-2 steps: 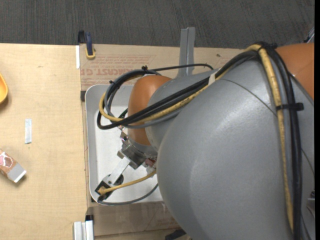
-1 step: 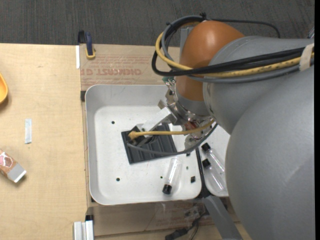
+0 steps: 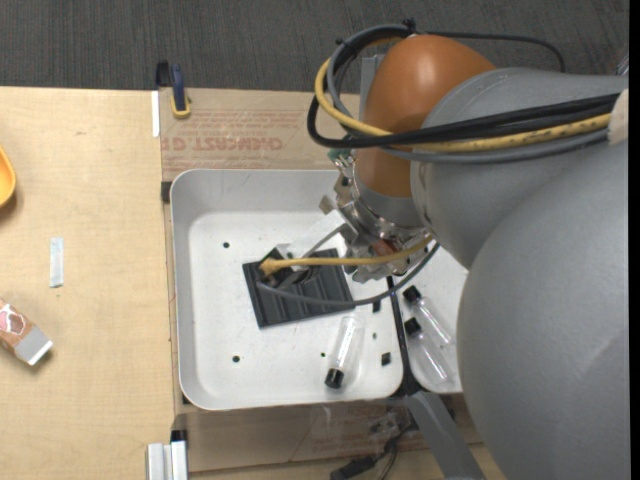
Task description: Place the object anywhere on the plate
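Now — arm (image 3: 520, 198) over blk plate (image 3: 300, 290)

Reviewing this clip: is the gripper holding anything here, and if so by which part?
Cannot be told. The gripper sits low over the dark ribbed plate in the left bin, and the wrist hides its tips. The clear tube lies free beside the plate.

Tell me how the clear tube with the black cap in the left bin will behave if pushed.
The clear plastic tube with a black cap is round and lies on its side on the smooth white bin floor, so it would probably roll or skid. It looks hollow, likely light.
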You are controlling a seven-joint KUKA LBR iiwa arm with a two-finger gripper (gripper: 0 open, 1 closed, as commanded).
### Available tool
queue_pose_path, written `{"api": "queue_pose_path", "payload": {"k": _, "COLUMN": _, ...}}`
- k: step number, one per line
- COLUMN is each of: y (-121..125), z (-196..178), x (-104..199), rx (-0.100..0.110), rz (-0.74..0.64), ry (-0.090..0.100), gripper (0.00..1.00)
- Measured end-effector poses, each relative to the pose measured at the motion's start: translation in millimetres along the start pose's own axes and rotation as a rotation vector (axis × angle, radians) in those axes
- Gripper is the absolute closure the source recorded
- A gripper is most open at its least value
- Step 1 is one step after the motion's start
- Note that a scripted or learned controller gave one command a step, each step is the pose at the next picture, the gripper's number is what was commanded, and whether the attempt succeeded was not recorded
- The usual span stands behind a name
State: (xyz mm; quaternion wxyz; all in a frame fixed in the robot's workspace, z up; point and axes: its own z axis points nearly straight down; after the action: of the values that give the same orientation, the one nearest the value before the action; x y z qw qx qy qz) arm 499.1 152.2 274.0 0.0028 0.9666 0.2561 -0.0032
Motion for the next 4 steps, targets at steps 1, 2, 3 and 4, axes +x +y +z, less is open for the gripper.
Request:
{"api": "queue_pose_path", "payload": {"k": 1, "y": -16.0, "z": 43.6, "x": -13.9, "rx": 0.004, "rz": -0.130, "ry": 0.000, "gripper": 1.00}}
{"api": "queue_pose_path", "payload": {"k": 2, "y": -60.9, "z": 61.0, "x": 46.7, "rx": 0.002, "rz": -0.165, "ry": 0.002, "gripper": 1.00}}
{"api": "queue_pose_path", "payload": {"k": 3, "y": -60.9, "z": 60.9, "x": 46.7, "rx": 0.002, "rz": -0.165, "ry": 0.002, "gripper": 0.00}}
{"api": "queue_pose_path", "payload": {"k": 4, "y": -19.3, "z": 24.5, "x": 87.4, "rx": 0.003, "rz": -0.020, "ry": 0.005, "gripper": 0.00}}
